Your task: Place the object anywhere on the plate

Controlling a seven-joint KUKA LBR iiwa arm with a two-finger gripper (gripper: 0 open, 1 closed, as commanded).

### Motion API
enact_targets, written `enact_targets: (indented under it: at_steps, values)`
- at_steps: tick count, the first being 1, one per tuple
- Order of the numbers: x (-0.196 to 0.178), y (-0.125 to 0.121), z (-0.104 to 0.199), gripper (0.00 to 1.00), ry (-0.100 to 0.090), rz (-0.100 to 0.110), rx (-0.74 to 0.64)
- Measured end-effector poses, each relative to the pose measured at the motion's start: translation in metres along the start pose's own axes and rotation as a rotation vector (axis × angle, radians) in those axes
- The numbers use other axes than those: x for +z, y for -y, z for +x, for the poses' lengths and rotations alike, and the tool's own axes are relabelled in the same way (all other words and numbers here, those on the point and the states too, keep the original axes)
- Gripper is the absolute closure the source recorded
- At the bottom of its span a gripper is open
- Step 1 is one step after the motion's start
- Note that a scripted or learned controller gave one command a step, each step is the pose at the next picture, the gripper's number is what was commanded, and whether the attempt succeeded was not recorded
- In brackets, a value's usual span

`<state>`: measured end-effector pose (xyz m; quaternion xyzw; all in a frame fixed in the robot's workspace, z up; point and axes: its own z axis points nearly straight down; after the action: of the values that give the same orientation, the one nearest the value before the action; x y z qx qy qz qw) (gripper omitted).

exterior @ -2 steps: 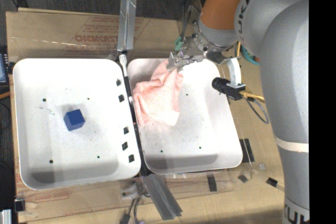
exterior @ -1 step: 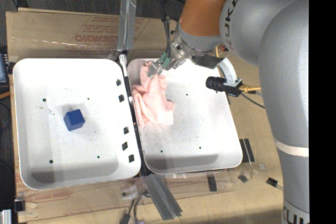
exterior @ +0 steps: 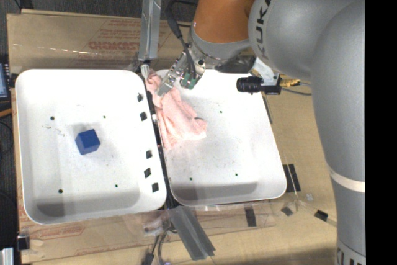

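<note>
Gripper [exterior: 175,79] low over top-left corner of right bin [exterior: 248,177], touching upper end of pink cloth [exterior: 180,116]. Can't tell how the grip stands; tips blurred. Cloth lies along bin's left wall. Blue cube [exterior: 87,141] in left bin [exterior: 37,195]. Step, prob.: pick attempt. Next: confirm hold, lift, carry to plate.

The large grey robot arm [exterior: 310,59] carries dark capital letters running vertically along its upper casing, reading "KUKA", partly cut off at the curve. The flat brown cardboard sheet [exterior: 74,40] lying behind the two white bins bears faded red print, too pale and blurred to read.
</note>
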<state>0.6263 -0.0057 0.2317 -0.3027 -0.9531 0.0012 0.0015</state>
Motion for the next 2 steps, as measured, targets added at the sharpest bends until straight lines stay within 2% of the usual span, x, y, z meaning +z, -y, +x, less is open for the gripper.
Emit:
enact_targets:
  at_steps: [1, 2]
  values:
    - [0.003, -0.029, 0.031, 1.00, 0.000, 0.001, -0.401]
    - [0.011, -0.067, 0.061, 1.00, -0.001, 0.001, -0.618]
